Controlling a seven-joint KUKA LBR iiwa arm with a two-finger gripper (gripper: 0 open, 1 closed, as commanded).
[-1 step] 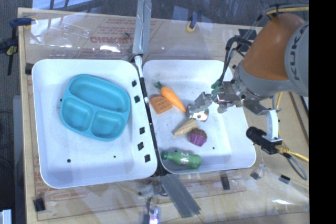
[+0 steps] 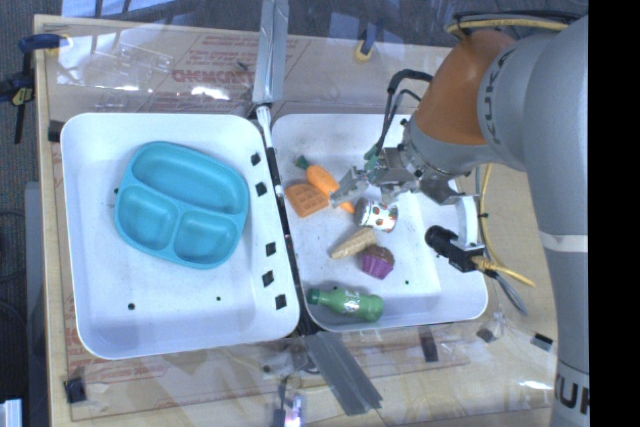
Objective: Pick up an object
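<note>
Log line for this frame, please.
arm: over right bin | gripper: above carrot | nothing visibly held | blue tray: left bin

Right bin [image 2: 455, 300] crowded; open floor beside bottle [image 2: 346, 303].

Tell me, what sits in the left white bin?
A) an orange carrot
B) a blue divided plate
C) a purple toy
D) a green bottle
B: the blue divided plate lies in the left bin, while the green bottle, carrot and purple toy all lie in the right bin.
</note>
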